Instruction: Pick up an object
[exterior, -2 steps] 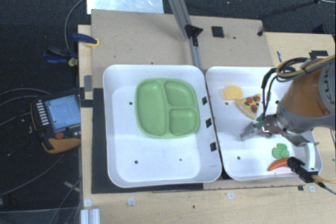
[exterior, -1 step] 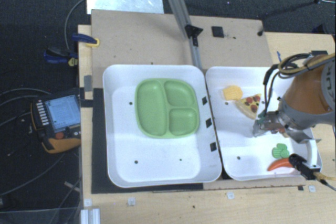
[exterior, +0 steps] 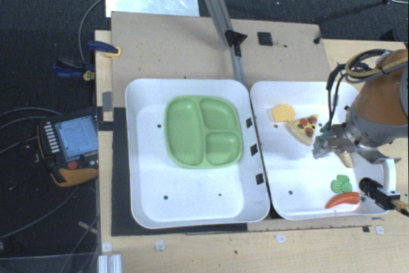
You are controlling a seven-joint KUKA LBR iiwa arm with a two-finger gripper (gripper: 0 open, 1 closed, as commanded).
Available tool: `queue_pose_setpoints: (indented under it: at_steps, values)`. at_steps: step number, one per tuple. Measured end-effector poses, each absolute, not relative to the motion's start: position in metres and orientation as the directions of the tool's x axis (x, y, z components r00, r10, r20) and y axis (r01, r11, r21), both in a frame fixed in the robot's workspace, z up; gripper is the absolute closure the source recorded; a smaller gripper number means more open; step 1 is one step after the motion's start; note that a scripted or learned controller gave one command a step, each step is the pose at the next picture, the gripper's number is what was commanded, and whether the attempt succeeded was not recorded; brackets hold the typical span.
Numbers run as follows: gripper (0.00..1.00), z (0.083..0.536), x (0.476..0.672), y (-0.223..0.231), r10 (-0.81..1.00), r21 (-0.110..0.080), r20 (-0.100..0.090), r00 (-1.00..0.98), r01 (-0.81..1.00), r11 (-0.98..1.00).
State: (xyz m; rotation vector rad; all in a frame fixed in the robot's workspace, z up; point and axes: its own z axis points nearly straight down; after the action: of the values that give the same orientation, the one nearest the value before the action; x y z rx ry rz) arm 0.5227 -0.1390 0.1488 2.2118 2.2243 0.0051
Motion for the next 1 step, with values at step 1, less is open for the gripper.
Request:
queue_pose_setpoints:
  at_steps: [1]
  values:
    - [1.0,0.2083,0.5289,-0.1472,1.0,0.008,-0.002,-0.005,1.0,0.005]
